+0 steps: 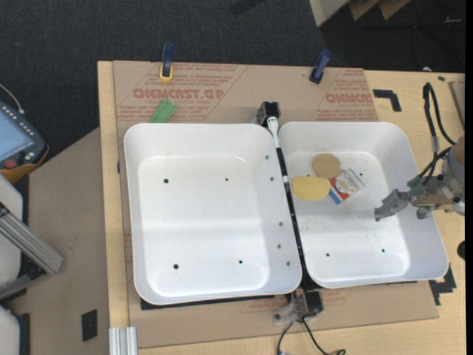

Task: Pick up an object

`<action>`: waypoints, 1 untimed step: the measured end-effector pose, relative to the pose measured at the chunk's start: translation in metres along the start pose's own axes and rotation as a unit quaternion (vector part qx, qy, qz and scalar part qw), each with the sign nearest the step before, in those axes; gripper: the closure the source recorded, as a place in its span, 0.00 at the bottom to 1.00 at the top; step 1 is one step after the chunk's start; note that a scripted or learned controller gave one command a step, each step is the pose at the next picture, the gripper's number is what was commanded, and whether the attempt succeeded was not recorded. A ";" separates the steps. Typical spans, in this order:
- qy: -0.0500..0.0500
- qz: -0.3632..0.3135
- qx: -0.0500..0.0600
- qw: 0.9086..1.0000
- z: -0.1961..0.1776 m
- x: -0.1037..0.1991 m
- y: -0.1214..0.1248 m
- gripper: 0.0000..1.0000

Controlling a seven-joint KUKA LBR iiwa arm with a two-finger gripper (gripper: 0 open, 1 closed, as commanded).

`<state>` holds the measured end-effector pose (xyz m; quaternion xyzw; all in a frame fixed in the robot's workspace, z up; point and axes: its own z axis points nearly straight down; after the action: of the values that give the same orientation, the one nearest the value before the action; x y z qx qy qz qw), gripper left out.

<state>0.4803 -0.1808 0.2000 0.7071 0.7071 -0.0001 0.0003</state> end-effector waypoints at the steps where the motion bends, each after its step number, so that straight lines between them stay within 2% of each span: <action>1: -0.002 -0.002 -0.003 1.000 0.029 -0.025 0.077 0.00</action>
<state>0.5578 -0.2054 0.1712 0.7059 0.7083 0.0009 0.0037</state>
